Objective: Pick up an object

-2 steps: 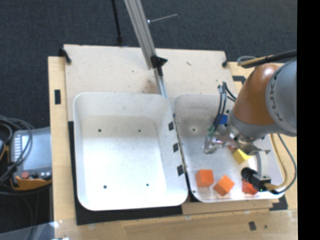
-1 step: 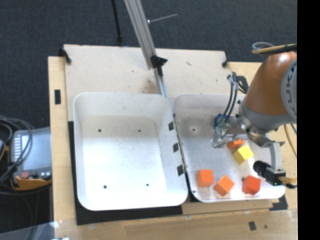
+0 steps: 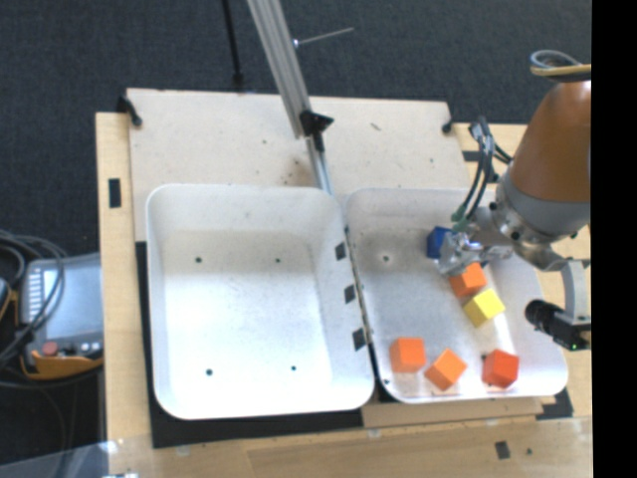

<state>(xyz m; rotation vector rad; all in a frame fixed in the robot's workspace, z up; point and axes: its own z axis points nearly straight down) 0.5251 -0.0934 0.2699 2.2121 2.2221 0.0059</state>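
The jaws (image 3: 460, 257) are seen low in the right bin (image 3: 398, 217), near its far right part, between a blue block (image 3: 439, 242) and an orange block (image 3: 466, 281). Whether they are apart or together cannot be told: the metal parts are too small and blurred. Nothing is seen clamped between them.

Step in hand, as judged: approach or descent onto a target, grasp not yet confirmed. The blue block lies just beside the jaws on the left; the orange block is just below them, with a yellow block (image 3: 484, 307) touching or nearly touching it. Which of the two is targeted cannot be told.

Next move calls for: the jaws to be centred over one block, closed, then lifted straight up. Contact with the neighbouring block is a likely risk, since orange and yellow sit tight together.

Three more blocks are lined along the near wall: orange (image 3: 407, 354), orange (image 3: 447, 368), red (image 3: 501, 367). Those are close to the rim, so little room is left for the jaws there.

Open room: the middle-left floor of the right bin. The left bin (image 3: 164, 267) is well apart. A slanted aluminium rail (image 3: 279, 48) crosses above the far side of the surface (image 3: 199, 137), clear of the working area.
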